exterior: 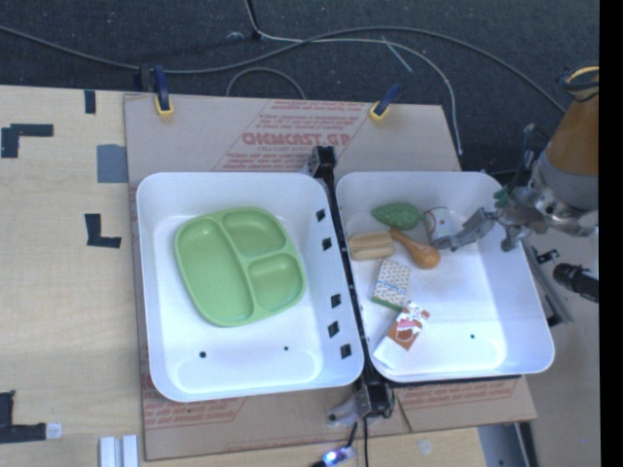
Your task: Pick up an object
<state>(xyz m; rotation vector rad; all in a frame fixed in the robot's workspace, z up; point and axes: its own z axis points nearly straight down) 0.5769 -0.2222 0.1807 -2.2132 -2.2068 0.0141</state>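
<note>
Gripper (450,238) hanging over right bin (506,358), fingers spread apart, gripping nothing, just right of orange drumstick (416,248). Lying left of drumstick: tan roll (370,245); behind it, green leaf (397,213); nearer camera, patterned packet (392,284) and red packet (408,326). Sitting in left bin (156,358): green tray (239,266).
</note>
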